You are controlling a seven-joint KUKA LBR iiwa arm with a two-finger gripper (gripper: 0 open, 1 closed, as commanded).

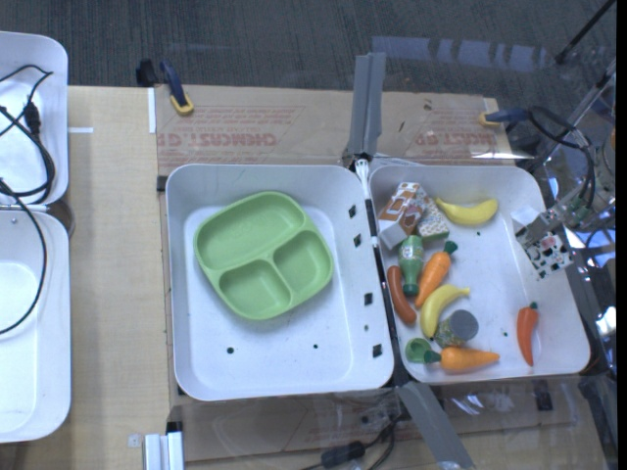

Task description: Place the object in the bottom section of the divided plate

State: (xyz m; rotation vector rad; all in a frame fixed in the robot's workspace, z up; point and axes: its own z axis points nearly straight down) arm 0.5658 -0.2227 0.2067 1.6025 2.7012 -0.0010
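Cardboard (235, 130) (mirrored red print) — behind green plate (263, 254).

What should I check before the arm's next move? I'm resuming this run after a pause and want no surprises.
1. Divided plate lies flat in the left bin: ok.
2. All three plate sections free of objects: ok.
3. Objects ready to pick in the right bin, among them two bananas and a lone carrot: ok.
4. Lone carrot stands apart from the pile, easy to approach: ok.
5. Gripper at the right bin's right rim, fingers open or shut: cannot tell.
6. Anything held by the gripper: cannot tell.
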